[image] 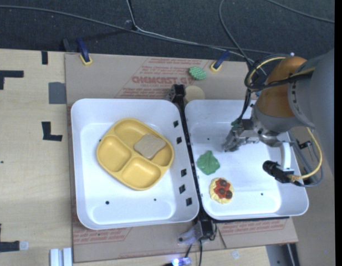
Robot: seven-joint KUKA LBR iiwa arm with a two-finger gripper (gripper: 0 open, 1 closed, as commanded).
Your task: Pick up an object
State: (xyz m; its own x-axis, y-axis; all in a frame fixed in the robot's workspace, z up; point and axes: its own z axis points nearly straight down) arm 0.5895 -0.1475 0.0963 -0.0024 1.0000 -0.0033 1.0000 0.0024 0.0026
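Hovering: jaws low in right bin | closure: cannot tell | green piece just beside, leftward | risk: closing short, missing it.

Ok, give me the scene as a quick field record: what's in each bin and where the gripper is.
left bin: yellow divided plate with a slice of toast on it
right bin: green leafy piece, small pizza toy
gripper: over right bin, apart from both items
outside bins: green object on cardboard
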